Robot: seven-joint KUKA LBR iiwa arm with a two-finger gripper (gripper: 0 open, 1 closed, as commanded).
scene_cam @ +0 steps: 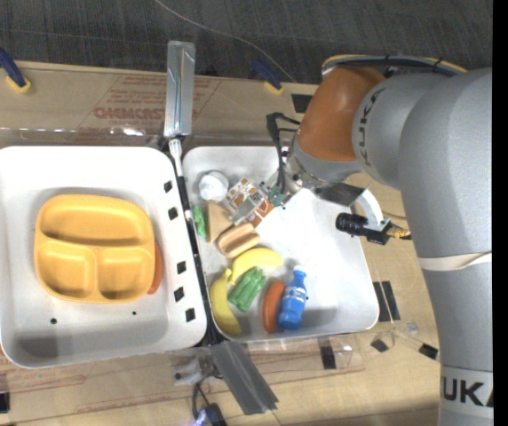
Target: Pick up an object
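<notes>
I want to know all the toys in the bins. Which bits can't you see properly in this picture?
- Gripper, camera view: the arm's wrist covers it, so whether it grips the small packet is unclear.
- Banana: the green toy and blue bottle lie over part of it.
- Right bin: the arm hides its far right corner.
- Packet's print: too small to read.

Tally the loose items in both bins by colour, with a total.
Yellow: 2, the divided tray in the left bin, the banana in the right bin
Green: 2, a ridged toy and a thin strip
Blue: 1, bottle
Orange-red: 1, carrot-like piece
Tan: 1, hot dog
White: 1, round piece
Multicoloured: 1, small packet
Total: 9
</notes>
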